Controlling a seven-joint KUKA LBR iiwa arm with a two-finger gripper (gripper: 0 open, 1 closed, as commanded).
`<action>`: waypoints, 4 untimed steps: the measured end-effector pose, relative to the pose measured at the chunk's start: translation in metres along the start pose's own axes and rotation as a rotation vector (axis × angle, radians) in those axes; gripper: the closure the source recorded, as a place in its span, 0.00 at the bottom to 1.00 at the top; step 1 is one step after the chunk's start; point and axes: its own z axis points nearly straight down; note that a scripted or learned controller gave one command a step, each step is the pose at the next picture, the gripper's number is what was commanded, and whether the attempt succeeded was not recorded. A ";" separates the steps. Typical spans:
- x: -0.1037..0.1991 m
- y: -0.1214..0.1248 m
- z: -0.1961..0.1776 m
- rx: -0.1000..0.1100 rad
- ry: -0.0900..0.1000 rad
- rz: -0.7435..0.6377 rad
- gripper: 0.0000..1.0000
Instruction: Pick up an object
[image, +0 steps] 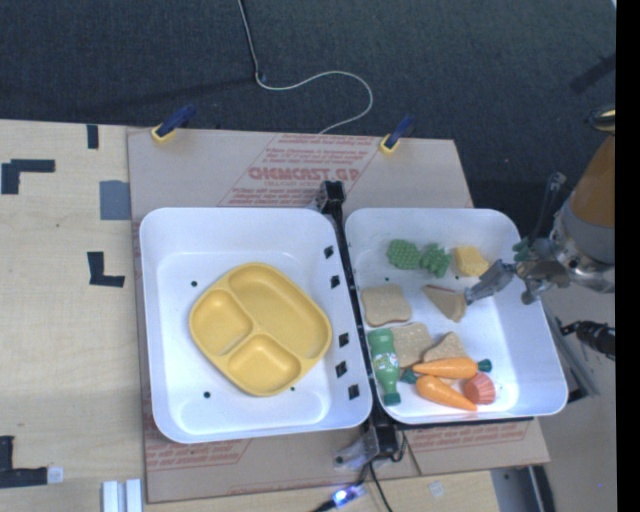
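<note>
- The bench (60, 300) carried two white bins side by side. The left bin (160, 300) had a yellow divided plate (260, 327) sitting about in its middle.
- The right bin (535, 340) was where all the toy food was, so that's the one that mattered for the pick.
- The arm (590, 210) came in over the right bin's right edge, with the gripper (483, 284) poking leftward into the bin's upper half.
- Honestly the gripper was kinda blurry, so I couldn't tell what state it was in, and nothing looked held.
- Closest thing was the tan wedge (446, 301), lying just left of and a touch below the tip, its point aimed toward the bin's left edge. Looked like a flat triangular pie or bread slice, light brown.
- A small yellow piece (470, 261) sat just above it near the bin's top edge, next to some green bumpy veg (418, 256).
- Bread slices (386, 304), a green bottle (384, 365) and carrots (444, 380) were toward the bin's bottom edge.
</note>
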 end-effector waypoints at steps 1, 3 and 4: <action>0.001 0.003 -0.008 -0.013 -0.003 -0.004 0.00; 0.010 -0.005 0.117 -0.007 -0.001 -0.004 0.00; 0.009 -0.004 0.122 -0.016 -0.005 -0.004 0.00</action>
